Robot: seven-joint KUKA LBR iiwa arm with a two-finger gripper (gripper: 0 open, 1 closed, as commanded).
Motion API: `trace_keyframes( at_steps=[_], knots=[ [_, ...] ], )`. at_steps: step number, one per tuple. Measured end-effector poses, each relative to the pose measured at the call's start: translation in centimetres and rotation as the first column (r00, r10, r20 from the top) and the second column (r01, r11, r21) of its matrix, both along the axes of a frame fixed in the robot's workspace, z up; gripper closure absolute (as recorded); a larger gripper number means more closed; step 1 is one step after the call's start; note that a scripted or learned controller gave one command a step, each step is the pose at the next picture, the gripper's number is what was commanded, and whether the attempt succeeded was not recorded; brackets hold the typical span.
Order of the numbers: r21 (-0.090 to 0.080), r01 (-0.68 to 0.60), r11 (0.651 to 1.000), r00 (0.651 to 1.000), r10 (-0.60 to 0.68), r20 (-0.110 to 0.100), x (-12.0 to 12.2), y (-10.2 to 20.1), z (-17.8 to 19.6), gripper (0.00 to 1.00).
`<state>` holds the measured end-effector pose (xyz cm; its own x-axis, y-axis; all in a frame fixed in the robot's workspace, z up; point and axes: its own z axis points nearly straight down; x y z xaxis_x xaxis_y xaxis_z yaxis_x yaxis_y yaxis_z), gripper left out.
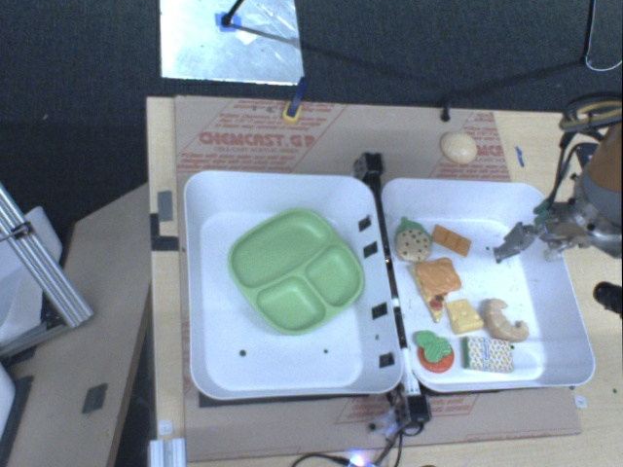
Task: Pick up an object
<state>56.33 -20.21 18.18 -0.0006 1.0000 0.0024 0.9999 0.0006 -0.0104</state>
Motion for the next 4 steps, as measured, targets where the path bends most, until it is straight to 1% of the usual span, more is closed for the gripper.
trace_keyframes(
  at_steps=[1,2,3,4],
  knots=[
    [-0.003,-0.003,1.0,1.0,0.003,0.012,0.3,0.0,0.7,0.0],
    [-0.001,-0.003,1.0,1.0,0.003,0.008,0.7,0.6,-5.4,0.0],
    [-0.002,-0.002,1.0,1.0,0.002,0.009,0.7,0.6,-10.0,0.0],
    [-0.004,-0.003,1.0,1.0,0.003,0.015,0.9,0.5,-8.6,1.0]
  ],
)
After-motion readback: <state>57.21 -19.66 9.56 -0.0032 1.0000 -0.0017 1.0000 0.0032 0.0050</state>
